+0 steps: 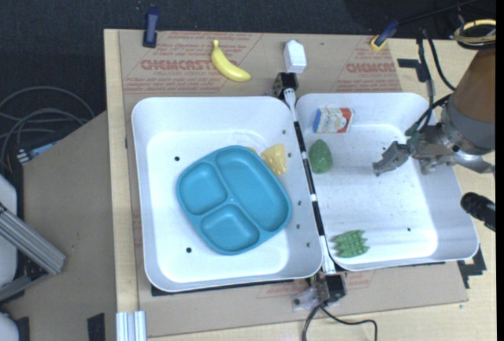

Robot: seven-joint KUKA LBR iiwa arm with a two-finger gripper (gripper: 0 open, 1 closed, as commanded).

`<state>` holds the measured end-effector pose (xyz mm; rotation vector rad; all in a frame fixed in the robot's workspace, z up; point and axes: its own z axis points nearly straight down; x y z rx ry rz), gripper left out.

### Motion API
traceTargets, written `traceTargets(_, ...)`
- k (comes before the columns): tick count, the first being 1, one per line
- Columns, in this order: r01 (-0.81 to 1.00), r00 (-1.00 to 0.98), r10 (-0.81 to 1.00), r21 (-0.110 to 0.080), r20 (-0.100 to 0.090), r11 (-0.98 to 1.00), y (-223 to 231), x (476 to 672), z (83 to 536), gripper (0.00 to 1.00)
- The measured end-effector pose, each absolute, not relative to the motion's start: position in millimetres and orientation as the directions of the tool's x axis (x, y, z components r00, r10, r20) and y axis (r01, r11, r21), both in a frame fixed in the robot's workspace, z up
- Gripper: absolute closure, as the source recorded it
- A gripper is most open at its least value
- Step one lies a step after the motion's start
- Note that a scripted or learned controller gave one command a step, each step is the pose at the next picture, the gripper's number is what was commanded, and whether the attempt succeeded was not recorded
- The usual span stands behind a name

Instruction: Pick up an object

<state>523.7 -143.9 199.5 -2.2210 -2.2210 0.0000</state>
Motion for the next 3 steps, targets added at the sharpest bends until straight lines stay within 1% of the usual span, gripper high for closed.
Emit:
traceTargets(1, 1.000, -0.001, 1.000, -0.004, 0.002, 0.001, -103, 569.1, 118, 0.00)
traceTargets(2, 1.000, 0.000, 1.000, 0.000, -0.001, 0.000, -152, 652.6, 88, 0.00)
traceTargets(3, 1.000, -0.001, 1.000, -0.008, -0.002, 0.001, -142, 664.9, 84, 0.00)
